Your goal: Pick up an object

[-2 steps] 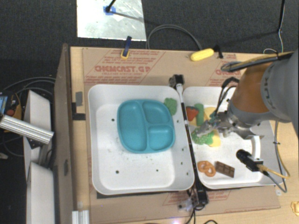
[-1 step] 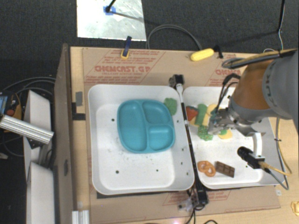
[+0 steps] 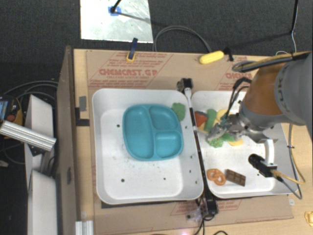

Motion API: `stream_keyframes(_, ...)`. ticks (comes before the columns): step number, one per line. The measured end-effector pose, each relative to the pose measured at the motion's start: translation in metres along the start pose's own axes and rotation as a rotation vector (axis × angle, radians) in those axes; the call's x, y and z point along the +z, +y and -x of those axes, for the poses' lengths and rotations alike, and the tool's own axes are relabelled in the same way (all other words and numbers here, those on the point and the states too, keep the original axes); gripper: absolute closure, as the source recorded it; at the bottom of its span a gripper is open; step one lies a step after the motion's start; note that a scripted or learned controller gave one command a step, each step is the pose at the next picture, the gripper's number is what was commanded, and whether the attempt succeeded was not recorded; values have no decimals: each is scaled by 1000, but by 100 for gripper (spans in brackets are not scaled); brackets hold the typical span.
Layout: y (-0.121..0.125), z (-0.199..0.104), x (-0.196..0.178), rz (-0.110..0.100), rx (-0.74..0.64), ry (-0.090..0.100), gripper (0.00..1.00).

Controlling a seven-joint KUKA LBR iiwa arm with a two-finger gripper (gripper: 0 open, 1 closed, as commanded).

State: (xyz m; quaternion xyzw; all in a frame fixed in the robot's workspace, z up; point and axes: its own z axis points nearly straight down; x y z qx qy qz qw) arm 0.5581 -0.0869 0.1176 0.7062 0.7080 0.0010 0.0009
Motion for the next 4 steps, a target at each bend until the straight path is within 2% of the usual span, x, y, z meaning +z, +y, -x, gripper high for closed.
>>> stream_keyframes(1,90,15,-30,10,-4,-3,0)
stream_keyframes(2,56,-3,-31,-4,0,0,0)
stream_keyframes(3,19,14,7,-7,4,0,0)
stream_keyframes(4,48,69,29,12,2,-4,0)
